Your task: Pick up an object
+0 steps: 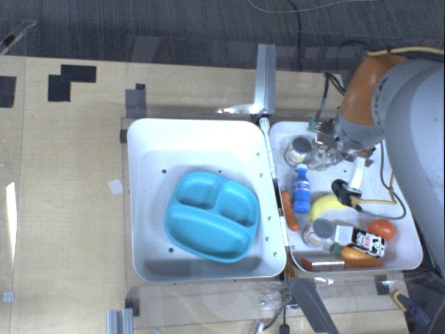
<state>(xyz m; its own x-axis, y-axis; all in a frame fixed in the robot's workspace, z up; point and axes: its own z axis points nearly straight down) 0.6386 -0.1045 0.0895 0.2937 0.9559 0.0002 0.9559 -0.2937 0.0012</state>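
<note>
My hand [327, 152] hovers low over the far end of the right bin [417, 256], above a small metallic can [302, 147]; whether it is released or clenched I cannot tell. The blue bottle [301, 190], banana [328, 207] and carrot [290, 211] crowd nearby. Best practice: descend straight onto one isolated object, keeping well apart from neighbours

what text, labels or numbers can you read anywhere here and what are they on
None can be read.
Blue bottle in the right bin: its label is too blurred to read.
Black and white box in the same bin: it bears a printed pattern, too small to make out as words.
Blue divided plate in the left bin: plain, no marking.
</note>
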